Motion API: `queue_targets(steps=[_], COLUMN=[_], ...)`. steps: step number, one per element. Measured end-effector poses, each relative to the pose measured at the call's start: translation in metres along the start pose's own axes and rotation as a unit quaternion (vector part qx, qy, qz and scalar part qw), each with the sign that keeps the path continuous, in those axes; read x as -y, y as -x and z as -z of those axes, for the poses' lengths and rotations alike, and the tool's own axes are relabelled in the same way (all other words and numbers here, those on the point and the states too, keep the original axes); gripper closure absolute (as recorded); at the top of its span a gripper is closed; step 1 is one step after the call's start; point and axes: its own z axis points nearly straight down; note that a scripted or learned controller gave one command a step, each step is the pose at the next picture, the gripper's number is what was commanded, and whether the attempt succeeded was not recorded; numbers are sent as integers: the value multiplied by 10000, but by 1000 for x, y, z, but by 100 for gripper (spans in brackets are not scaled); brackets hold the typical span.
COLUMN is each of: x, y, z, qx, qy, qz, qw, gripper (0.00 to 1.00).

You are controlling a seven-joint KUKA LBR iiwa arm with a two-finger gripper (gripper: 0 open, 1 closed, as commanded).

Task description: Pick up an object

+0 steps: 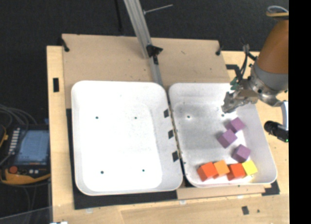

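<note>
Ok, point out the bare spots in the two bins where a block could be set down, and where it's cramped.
The left bin is bare across its whole floor. In the right bin, the near-left stretch by the divider is free. It is crowded along the right side: three purple blocks under the gripper, and the orange, red and yellow row against the front wall.

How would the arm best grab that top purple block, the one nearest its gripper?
Probably straight down from above, fingers closing on two opposite flat sides of the top purple block. It lies a little apart from the next purple block and the bin wall, so there seems room on each side. The gripper hangs just above-left.
</note>
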Motion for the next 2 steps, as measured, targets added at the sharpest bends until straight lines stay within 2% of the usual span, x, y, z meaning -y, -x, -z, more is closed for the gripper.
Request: queue_targets(steps=[2], x=[3], y=[-112], z=[14], qx=[-12], qy=[-6], qz=[-10], qw=[10000], gripper=[100])
